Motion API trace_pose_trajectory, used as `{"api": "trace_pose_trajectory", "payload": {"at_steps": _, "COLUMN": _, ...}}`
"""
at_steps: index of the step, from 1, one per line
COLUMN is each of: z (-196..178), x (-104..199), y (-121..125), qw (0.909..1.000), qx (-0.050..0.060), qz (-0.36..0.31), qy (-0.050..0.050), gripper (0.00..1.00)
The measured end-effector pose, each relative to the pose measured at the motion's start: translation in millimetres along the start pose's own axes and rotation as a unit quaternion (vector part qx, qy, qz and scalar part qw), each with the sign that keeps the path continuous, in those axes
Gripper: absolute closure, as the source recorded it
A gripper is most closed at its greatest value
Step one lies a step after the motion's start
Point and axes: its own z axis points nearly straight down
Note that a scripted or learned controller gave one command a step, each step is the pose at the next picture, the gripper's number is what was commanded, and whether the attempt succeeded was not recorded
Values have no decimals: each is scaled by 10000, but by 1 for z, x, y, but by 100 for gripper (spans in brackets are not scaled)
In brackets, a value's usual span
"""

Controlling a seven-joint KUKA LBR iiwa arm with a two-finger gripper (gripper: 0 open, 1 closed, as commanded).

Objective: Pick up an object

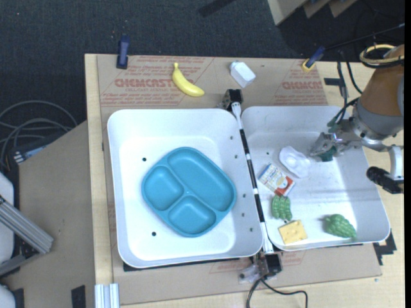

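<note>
Hand point(325, 147) hangs low in the right bin point(359, 191), just beside a white object point(294, 160); whether it's spread or pressed together, can't tell. Small packet point(275, 178), green piece point(280, 207), yellow block point(293, 231), green lump point(339, 226) lie nearby. Blue plate point(187, 190) sits in the left bin point(128, 140).

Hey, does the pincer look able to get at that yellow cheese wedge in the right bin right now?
Probably yes. The yellow cheese wedge lies uncovered near the right white bin's front edge, apart from the green items beside it, and the pincer hovers over the same bin.
</note>
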Motion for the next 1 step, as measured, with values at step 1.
{"api": "trace_pose_trajectory", "payload": {"at_steps": 1, "z": 8, "x": 86, "y": 3, "qw": 10000, "qx": -26, "qz": -5, "qy": 1, "gripper": 100}}
